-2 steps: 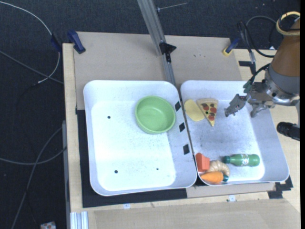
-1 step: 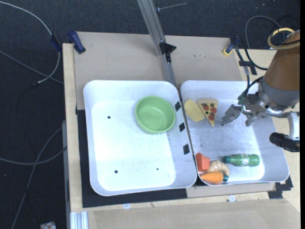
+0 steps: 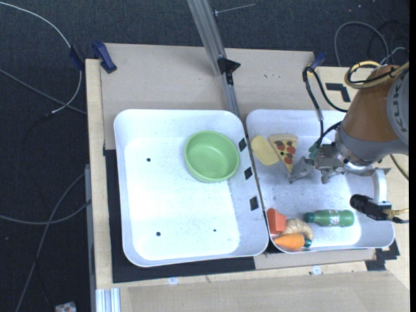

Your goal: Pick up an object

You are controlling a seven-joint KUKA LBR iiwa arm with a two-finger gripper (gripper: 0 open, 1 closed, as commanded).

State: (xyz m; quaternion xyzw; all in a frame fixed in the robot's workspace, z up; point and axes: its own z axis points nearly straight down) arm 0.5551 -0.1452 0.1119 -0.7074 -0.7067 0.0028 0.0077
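Orange carrot [image 3: 290, 242] at right bin's [image 3: 370, 239] near edge, jaws [image 3: 311, 171] state unclear beside pizza slice [image 3: 285, 149]

Tan bench [image 3: 195, 77] on dark carpet, blue clamps [image 3: 104, 56] at its back corners. Two shallow white bins sit directly on it, side by side, touching: left bin [image 3: 130, 194], right bin [image 3: 370, 239]. Black mat [image 3: 112, 226] shows under the left bin's edge. Black cable [image 3: 313, 93] trails across the bench's right rear.

Pizza slice [image 3: 285, 149] flat, right bin; bottle [image 3: 330, 218] lying; carrot [image 3: 290, 242], perhaps.
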